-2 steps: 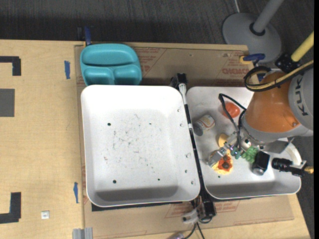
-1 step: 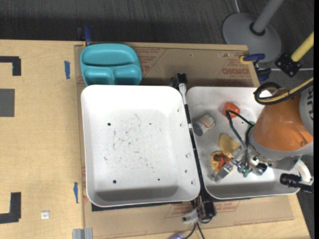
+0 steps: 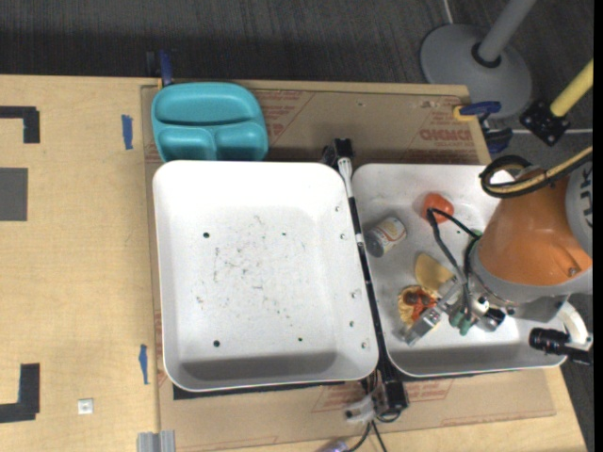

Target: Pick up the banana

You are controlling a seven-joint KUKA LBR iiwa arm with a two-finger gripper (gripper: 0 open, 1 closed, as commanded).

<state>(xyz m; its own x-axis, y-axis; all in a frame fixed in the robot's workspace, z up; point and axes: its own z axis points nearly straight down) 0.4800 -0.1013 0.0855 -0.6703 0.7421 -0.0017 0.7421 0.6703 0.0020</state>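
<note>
Flanking one arm (image 3: pixel 537 243), two white bins (image 3: pixel 254 365)

Arm (image 3: pixel 537 243) cut off by right edge; orange band covers far right part of right bin (image 3: pixel 396 191). Gripper (image 3: pixel 443 311) a tangle of metal and cable, fingers too small to tell. Yellowish thing (image 3: pixel 434 271) partly behind black cable, maybe banana, cannot tell. Grey stand (image 3: pixel 476 55) cut by top edge.

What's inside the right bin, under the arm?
In the right bin: a grey can, an orange piece, a yellowish piece and the gripper over small colourful objects. The arm covers the bin's right part.
</note>
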